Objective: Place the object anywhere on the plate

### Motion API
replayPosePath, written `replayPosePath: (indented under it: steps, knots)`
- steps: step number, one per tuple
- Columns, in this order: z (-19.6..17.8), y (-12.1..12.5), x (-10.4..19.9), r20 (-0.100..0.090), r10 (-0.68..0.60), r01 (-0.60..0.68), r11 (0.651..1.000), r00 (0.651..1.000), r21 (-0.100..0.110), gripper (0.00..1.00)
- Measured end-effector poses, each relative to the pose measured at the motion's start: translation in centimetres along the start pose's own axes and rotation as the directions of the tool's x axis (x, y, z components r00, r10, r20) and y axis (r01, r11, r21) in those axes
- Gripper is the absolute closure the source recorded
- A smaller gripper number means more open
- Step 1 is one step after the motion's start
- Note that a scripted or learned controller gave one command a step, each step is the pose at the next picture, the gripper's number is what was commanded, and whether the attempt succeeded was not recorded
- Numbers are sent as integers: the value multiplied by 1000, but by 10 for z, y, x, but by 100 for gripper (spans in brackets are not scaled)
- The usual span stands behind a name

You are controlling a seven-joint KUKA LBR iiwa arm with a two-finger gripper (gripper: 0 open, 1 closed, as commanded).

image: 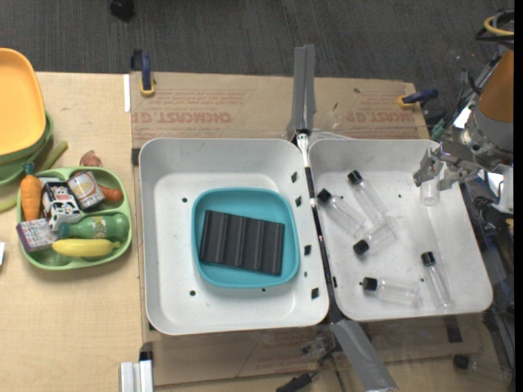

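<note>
While the arm is hovering over the right bin's far right edge, the claw is pinching a clear vial, which is hanging upright between its fingers. Step in hand, by my reading: carrying. The teal plate, bearing a dark ridged block, is sitting well to the claw's left, in the other bin. Next move is calling for travel across the divider, then a release over the plate.

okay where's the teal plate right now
The teal plate sits in the middle of the left bin, with a dark ridged block lying on it, left of the bin holding the clear vials.
</note>
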State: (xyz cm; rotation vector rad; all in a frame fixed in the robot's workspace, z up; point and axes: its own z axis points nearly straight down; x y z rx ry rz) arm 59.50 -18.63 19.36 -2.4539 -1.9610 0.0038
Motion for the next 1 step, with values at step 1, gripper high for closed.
replayPosePath:
  steps: [1]
  knots:
    - [0,0,0,0,0,0,1000,1000,0,0]
